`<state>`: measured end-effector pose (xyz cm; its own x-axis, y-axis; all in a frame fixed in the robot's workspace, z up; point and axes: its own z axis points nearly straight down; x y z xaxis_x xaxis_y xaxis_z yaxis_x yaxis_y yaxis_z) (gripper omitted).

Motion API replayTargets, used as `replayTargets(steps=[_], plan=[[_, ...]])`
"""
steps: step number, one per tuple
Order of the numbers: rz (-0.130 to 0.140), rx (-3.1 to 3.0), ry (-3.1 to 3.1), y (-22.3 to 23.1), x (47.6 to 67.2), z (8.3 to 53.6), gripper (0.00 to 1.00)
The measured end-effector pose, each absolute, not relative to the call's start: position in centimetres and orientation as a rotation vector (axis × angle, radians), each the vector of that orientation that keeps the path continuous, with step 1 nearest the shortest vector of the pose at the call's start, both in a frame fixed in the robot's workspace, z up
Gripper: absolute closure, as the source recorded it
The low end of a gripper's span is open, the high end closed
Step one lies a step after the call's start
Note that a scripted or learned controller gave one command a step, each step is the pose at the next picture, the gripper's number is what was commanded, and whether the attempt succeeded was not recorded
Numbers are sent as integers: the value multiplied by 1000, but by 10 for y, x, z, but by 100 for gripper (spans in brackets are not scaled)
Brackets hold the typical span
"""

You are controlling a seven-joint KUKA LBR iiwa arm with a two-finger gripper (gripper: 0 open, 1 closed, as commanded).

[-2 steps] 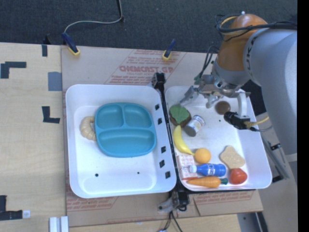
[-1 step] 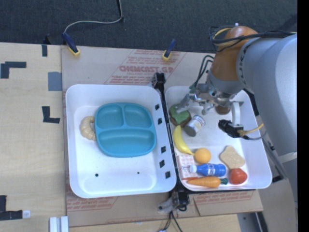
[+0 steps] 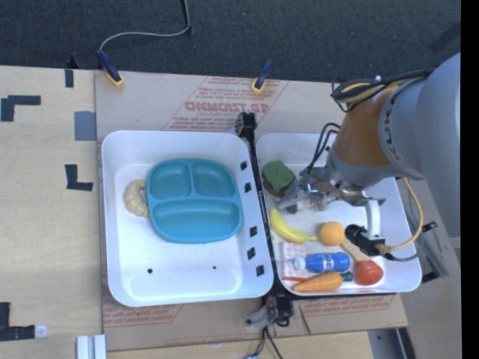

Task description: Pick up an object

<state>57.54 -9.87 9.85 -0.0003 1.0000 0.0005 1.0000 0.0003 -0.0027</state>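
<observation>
Green, rounded plastic piece (image 3: 278,176) sits just left of my claw (image 3: 310,194); approach step; can't tell claw state; next: descend.

Blue divided plate (image 3: 194,200) beside a beige pastry (image 3: 135,197).

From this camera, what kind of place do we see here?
Probably a robotics lab bench for grasping tests: two white bins clamped on cardboard, toy food such as a banana, and the grey arm.
</observation>
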Motion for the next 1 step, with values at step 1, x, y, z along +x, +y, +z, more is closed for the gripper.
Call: replayTargets(steps=[1], plan=[[-3, -2226, -2224, -129, 520, 87, 0]])
